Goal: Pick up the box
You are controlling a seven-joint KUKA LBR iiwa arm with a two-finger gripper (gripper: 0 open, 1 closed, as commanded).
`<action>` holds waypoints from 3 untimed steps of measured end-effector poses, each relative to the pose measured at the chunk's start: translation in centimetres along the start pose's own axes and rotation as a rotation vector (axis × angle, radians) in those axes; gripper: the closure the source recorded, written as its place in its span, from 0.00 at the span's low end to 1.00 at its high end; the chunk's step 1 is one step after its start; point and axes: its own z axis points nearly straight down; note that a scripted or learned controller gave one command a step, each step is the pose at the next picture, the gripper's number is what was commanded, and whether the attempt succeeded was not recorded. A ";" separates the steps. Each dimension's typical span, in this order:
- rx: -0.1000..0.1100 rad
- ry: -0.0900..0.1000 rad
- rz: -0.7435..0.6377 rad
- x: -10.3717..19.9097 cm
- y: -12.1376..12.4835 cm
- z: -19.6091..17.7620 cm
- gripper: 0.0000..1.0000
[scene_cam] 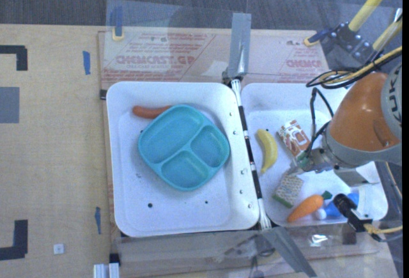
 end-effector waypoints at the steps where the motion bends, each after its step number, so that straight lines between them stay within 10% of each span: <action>1: 0.000 0.000 0.000 0.0 0.0 0.0 0.00; 3: 0.036 0.015 -0.225 -2.4 14.0 2.3 0.00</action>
